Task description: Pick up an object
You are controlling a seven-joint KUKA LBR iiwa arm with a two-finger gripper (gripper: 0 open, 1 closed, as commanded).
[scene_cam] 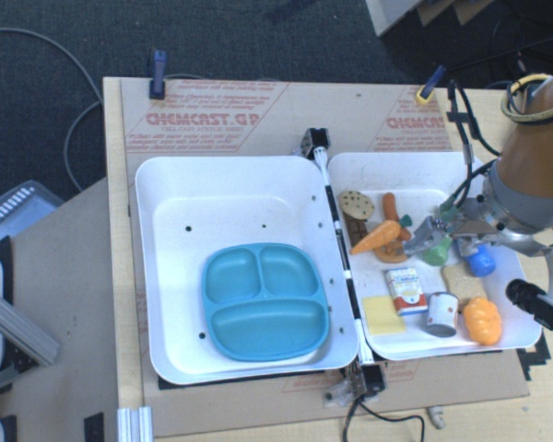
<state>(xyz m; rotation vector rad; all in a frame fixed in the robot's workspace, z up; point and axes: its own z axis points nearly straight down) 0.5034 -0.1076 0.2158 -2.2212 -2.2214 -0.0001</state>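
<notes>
The pincer (435, 233) hangs low in the right bin (415, 166), near its middle, and its tip is too blurred among the toys to tell whether it is released or clenched; nothing can be seen gripped in it. Just beside it to the left lies the carrot (380, 237), with a small green piece (435, 253) right under the tip and a blue ball (480, 263) just to the right. Farther out lie a spotted cookie (356, 203), a small carton (405, 290), a yellow block (381, 315), a can (441, 313) and an orange fruit (482, 320). The left bin (166, 187) holds a blue divided plate (264, 300). The step in hand looks like the reach down onto a thing, probably the carrot or the green piece. The next move calls for a firm closing around one item alone, then a straight lift clear of its crowded neighbours.
</notes>
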